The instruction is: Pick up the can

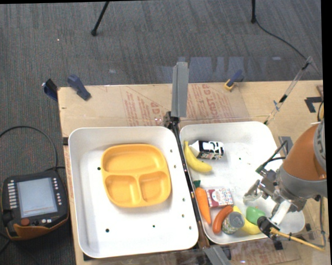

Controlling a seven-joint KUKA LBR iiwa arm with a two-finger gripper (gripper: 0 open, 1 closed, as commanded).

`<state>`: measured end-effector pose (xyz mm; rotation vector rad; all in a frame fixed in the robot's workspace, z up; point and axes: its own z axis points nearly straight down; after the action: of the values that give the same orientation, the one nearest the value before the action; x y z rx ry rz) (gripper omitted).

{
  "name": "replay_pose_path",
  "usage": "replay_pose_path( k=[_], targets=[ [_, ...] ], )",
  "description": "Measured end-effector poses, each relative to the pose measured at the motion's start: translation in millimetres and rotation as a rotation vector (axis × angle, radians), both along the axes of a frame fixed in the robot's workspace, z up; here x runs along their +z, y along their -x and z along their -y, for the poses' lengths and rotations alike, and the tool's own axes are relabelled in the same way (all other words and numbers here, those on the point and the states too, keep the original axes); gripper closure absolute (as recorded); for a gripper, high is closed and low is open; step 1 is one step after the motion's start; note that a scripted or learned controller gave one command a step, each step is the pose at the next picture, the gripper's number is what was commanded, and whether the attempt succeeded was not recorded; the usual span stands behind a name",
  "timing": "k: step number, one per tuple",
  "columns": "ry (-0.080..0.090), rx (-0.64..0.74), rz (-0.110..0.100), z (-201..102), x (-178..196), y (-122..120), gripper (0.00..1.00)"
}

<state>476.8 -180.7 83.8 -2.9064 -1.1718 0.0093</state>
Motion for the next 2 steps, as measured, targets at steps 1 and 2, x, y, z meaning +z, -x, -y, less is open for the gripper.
replay_pose_path(
  k=[1,2],
  targets=[
    [0.004,-0.187,-0.001,3.3,96.5,-22.0,0.0],
    [0.003,-0.289,-0.004,-23.4,27.7,-34.4,0.0]
  ],
)
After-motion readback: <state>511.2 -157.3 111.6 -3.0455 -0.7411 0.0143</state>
